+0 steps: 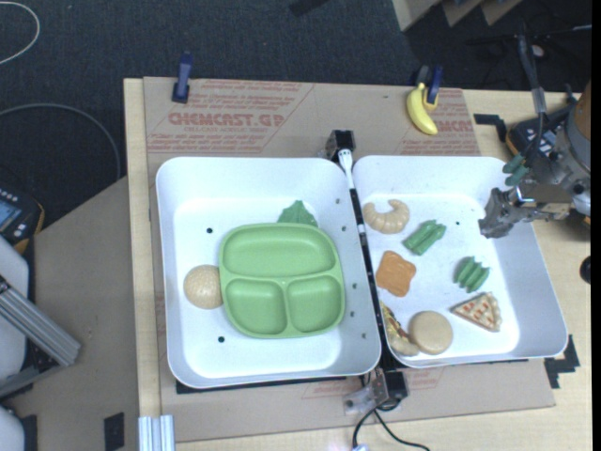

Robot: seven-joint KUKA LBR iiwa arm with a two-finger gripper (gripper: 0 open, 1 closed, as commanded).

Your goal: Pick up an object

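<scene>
We judge step as approach, no object picked yet. Gripper [496,222] hangs over right bin [545,280], near its upper right rim; we cannot tell jaw state. Nearest candidate: green pod [471,273], lower left of gripper, pizza slice [479,312] beyond. Next move calls for descent centred on one piece.

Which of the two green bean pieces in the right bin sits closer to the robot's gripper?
The green piece just above the pizza slice is closer to the gripper. The other green piece lies further left, beside the croissant.
</scene>
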